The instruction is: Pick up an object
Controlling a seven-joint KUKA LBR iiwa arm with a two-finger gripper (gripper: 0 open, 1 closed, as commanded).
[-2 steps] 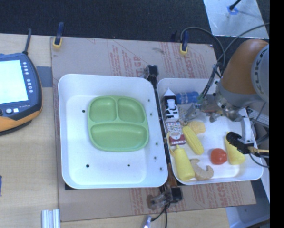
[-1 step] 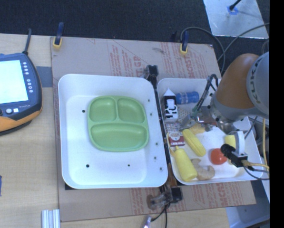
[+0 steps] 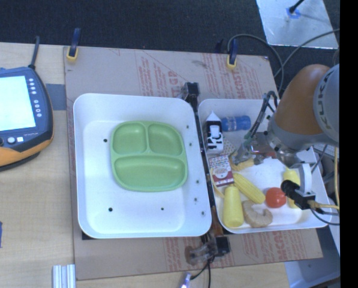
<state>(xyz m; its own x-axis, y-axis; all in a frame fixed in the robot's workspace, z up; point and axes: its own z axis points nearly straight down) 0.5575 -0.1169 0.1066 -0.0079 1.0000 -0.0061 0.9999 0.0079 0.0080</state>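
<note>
The right bin holds several small items. A blue bottle lies at its far end beside a black-and-white carton. Nearer lie a red-and-white packet, a yellow bottle, a corn cob, a red tomato, a tan bread-like piece and a yellow item. My gripper hangs low over the middle of this bin, just right of the packet and above the corn cob. The grey and orange wrist hides the bin's right side.
The left bin carries a green divided plate. A tablet-like pendant rests on the bench at far left. Cables run along the right bin's far edge, and clamps hold the cardboard mat.
</note>
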